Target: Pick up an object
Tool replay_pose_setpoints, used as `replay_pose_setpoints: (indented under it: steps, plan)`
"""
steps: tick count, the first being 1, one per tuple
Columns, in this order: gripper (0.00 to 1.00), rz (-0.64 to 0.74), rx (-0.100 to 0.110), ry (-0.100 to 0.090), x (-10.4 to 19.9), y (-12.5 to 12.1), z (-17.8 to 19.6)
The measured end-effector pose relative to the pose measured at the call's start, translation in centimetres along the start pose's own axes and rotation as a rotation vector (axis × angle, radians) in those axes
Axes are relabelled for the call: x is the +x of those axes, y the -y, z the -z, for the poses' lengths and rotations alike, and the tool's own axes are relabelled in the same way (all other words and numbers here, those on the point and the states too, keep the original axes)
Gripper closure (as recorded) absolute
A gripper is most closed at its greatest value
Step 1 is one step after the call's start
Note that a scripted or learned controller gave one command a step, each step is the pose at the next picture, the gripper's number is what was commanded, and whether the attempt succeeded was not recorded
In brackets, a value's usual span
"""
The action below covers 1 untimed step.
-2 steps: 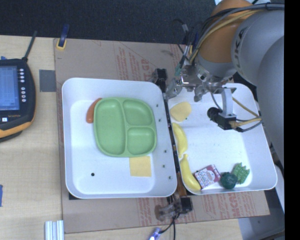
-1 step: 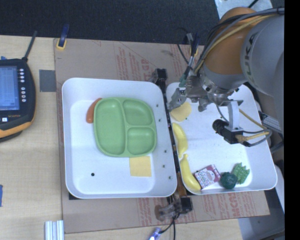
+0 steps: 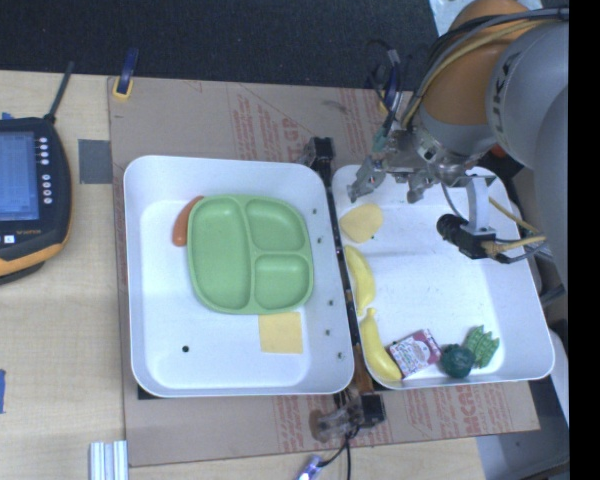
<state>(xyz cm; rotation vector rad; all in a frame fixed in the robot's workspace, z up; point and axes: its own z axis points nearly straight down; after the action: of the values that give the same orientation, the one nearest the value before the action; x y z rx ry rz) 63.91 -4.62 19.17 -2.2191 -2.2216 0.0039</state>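
The gripper hangs spread open, holding nothing, over the right bin's far left corner. A yellow piece lies just near of it.

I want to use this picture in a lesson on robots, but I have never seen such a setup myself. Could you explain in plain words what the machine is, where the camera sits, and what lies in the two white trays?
The camera hangs above a bench and looks down at a slant. The big grey and orange shape at the right is a robot arm; its gripper hangs over the far end of the right bin. I see nothing between its fingers. That bin holds several pale yellow pieces along its left wall, a small pink packet and a green toy. The left bin holds a green divided plate, an orange item partly under it, and a yellow square. The screen device at the left is probably the arm's control pad.
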Motion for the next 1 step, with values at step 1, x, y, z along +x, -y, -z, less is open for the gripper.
replay_pose_setpoints:
  steps: [1]
  plan:
    - [0.0, 0.002, 0.004, 0.001, -5.12, 8.0, -9.07]
